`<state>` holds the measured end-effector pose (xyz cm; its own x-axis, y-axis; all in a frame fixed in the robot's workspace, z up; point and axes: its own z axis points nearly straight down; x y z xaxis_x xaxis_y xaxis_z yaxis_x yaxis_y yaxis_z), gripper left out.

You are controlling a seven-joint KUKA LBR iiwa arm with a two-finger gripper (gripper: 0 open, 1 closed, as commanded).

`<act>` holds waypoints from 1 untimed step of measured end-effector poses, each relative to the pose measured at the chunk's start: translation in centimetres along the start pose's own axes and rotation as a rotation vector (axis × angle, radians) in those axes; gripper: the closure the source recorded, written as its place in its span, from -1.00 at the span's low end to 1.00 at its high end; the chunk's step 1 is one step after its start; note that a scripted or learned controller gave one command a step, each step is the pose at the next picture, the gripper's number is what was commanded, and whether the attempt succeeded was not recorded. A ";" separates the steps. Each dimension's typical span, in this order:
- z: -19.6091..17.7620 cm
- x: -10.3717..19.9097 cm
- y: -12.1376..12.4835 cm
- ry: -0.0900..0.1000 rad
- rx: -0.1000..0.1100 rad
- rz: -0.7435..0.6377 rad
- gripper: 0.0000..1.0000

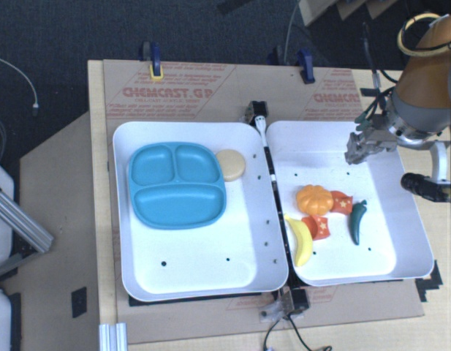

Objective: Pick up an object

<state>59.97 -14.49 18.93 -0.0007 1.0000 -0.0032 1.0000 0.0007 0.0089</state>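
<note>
In the right bin [386, 258] lie an orange pumpkin-like toy [314, 199], red pieces [340, 202] beside it, a yellow banana [301, 241] and a dark green pepper [357, 220]. My gripper [358, 153] hangs over the bin's upper right part, above and to the right of the orange toy and apart from it. Nothing shows between its fingers. In the left bin [196, 265] sit a blue divided plate [178, 184] and a tan round cookie [230, 164].
The grey arm with its orange band [424, 79] comes in from the upper right. A black part [424, 186] sticks out at the right bin's edge. Blue clamps [153, 55] hold the cardboard base at the back. A ridge [269, 181] divides the bins.
</note>
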 end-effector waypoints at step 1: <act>-2.8 0.0 0.2 0.001 0.003 0.000 1.00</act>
<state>60.10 -14.52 21.71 -0.0007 1.0000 -0.0024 1.0000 0.0007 0.0062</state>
